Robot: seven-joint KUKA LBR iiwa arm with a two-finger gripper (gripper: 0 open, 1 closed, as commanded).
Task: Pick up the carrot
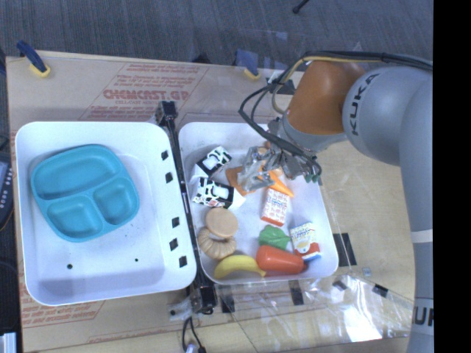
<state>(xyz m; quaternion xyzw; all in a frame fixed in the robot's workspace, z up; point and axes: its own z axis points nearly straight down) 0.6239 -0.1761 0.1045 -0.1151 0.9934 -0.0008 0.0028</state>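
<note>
— Carrot (280, 260) position, please?

— I see it lying at the near rim of the right bin (329, 230), well below the end effector (263, 169) and apart from it. A banana (236, 266) is just left of the carrot, touching its tip, and a green piece (274, 237) sits on its upper edge.

— And the end effector?

— It hangs low over the far middle of that bin. I can't tell from here how its fingers stand; cables and metal blur together. An orange-and-white carton (276, 204) lies just below it, and two black-and-white cartons (213, 176) are to its left.

— Anything else nearby?

— Round biscuits (218, 232) lower left of it, a small cup (304, 239) lower right. Far left, I see a blue tray (82, 190) in the other bin (44, 285) on the desk (368, 219).
</note>
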